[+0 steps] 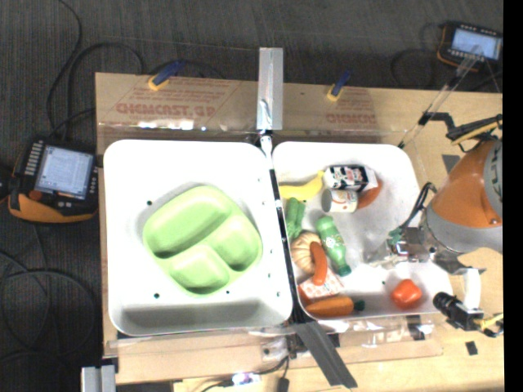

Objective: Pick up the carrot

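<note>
White right bin (409,170) holds carrot (331,306); jaws (398,247) blurred, their state unreadable.

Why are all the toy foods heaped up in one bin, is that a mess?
Slightly. In the right bin, items pile against the left wall: the carrot lies at the bottom, with a green bottle above it. The green tray sits askew in the left bin.

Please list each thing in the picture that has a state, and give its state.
carrot: lying flat at the right bin's near wall, not gripped.
green bottle: lying on its side.
milk carton: tipped over.
green tray: resting in the left bin.
</note>
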Action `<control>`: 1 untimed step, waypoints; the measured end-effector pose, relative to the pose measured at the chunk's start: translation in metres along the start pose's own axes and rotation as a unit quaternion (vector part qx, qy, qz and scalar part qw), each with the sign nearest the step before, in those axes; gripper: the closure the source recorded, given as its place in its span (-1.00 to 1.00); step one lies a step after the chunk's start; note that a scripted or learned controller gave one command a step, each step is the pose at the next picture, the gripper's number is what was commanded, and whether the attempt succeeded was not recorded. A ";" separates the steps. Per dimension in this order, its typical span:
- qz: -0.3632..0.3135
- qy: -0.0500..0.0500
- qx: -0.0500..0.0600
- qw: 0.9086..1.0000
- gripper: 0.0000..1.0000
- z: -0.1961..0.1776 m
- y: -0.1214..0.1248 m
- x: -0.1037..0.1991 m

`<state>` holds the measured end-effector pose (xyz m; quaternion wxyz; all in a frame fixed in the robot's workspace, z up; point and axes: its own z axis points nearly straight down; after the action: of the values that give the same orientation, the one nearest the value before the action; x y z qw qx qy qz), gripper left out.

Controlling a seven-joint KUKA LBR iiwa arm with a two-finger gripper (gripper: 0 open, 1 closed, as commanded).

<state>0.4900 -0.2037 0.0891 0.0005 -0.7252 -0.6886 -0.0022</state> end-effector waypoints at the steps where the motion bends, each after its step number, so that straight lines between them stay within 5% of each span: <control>1: 0.112 0.001 -0.004 0.994 1.00 -0.001 0.001 -0.012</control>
<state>0.4899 -0.2159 0.0899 -0.0008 -0.7978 -0.6029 -0.0057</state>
